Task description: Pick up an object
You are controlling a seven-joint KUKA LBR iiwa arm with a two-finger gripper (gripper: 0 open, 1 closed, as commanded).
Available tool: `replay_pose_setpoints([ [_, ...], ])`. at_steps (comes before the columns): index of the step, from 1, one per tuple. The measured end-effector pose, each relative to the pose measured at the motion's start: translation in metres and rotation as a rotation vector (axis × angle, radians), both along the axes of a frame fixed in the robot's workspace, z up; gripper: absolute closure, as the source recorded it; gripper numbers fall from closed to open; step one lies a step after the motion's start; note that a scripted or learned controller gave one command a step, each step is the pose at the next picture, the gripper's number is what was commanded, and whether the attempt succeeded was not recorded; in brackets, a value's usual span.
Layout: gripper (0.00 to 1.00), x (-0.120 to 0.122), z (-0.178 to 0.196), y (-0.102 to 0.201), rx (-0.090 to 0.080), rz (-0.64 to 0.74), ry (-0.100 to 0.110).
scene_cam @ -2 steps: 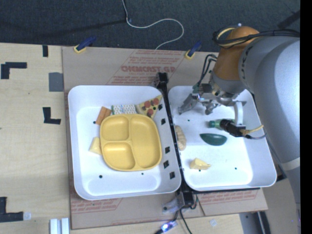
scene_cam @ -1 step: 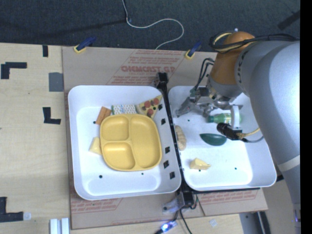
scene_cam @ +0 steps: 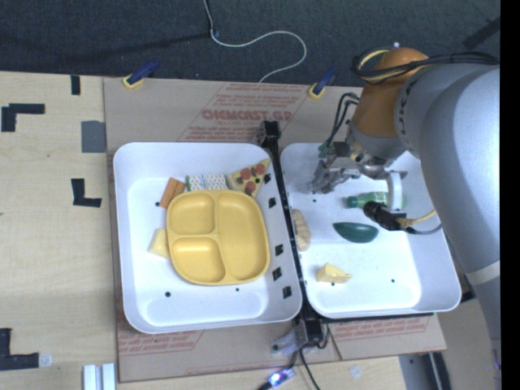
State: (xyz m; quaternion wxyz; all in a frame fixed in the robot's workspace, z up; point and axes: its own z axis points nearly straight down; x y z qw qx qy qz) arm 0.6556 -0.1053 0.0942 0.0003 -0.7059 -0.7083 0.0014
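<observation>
Looking down on your bench, you have two white bins side by side on a cardboard sheet. The left bin (scene_cam: 134, 242) holds a yellow divided plate (scene_cam: 218, 236) near its middle. Along the plate's far edge lie an orange piece (scene_cam: 171, 191), a speckled white piece (scene_cam: 207, 183) and a pizza slice toy (scene_cam: 251, 175), which sits close to the wall between the bins. A pale yellow wedge (scene_cam: 158, 243) lies touching the plate's left edge.

The arm (scene_cam: 455, 136) comes in from the right over the right bin (scene_cam: 422, 287), its orange band above the wrist. The gripper (scene_cam: 329, 177) hangs low over the far left part of that bin. You cannot tell how its jaws stand, nor whether they have hold of anything; the metal parts blur together there.

The things you could pick lie in the right bin. A green piece (scene_cam: 370, 199) sits just beside the gripper, toward the arm, partly behind a black cable. A dark green leaf shape (scene_cam: 356, 231) lies nearer you, close to the bin's middle. A small yellow chunk (scene_cam: 332, 274) rests nearer still. A tan, ridged piece (scene_cam: 302, 229) lies along the bin's left wall, against the divider.

A white cable (scene_cam: 260, 43) loops on the dark floor beyond the bench.
</observation>
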Motion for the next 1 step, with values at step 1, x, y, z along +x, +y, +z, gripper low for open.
replay_pose_setpoints([
  [1,1.00,0.0112,0.0553,-0.0005,0.002,-0.002,-0.007],
])
